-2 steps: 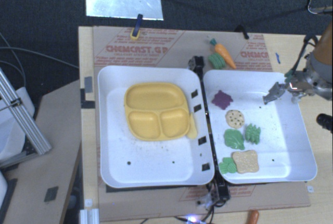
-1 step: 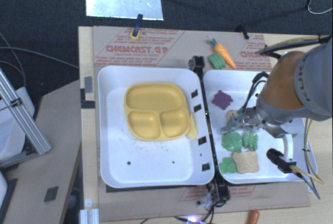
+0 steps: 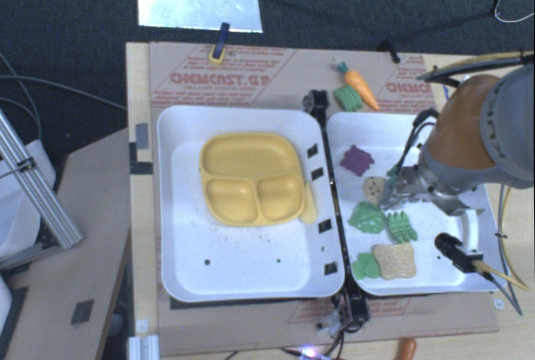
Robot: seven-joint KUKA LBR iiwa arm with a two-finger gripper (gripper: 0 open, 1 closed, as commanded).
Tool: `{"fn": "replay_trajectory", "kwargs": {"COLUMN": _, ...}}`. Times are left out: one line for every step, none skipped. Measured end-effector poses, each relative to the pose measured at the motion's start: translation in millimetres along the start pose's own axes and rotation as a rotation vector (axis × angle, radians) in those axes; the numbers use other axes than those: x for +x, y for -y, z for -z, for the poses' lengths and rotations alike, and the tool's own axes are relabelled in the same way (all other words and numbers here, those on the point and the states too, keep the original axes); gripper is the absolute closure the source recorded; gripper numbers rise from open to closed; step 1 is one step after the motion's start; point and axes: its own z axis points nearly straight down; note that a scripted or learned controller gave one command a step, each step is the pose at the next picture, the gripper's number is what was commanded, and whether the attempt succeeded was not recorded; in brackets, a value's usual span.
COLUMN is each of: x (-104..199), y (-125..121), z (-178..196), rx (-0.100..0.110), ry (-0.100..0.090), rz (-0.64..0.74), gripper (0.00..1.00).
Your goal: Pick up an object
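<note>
Two shallow white bins sit side by side on a brown cardboard sheet (image 3: pixel 251 78) over dark carpet (image 3: pixel 67 7). The left bin (image 3: pixel 180 208) holds a yellow plastic tray with three sections (image 3: pixel 251 179). The gripper (image 3: pixel 389 198) is low in the right bin (image 3: pixel 435 133), just above a green leafy toy (image 3: pixel 367 218) and beside a purple toy (image 3: pixel 357 159). I cannot tell its grip.

Glossy plastic bins (image 3: pixel 184 266), matt yellow plastic tray (image 3: pixel 251 179).

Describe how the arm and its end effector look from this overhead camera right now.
The arm is bulky and rounded, grey, with a broad orange band above the wrist. Dark cables run down beside the wrist. The end effector is small, grey metal; finer detail is too blurred to tell.
</note>
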Motion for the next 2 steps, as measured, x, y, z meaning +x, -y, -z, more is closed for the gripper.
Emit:
{"fn": "replay_trajectory", "kwargs": {"x": 0, "y": 0, "z": 0, "rx": 0.001, "ry": 0.0, "rz": 0.0, "gripper": 0.0}}
{"fn": "replay_trajectory", "kwargs": {"x": 15, "y": 13, "z": -11, "rx": 0.003, "ry": -0.002, "rz": 0.0, "gripper": 0.0}}
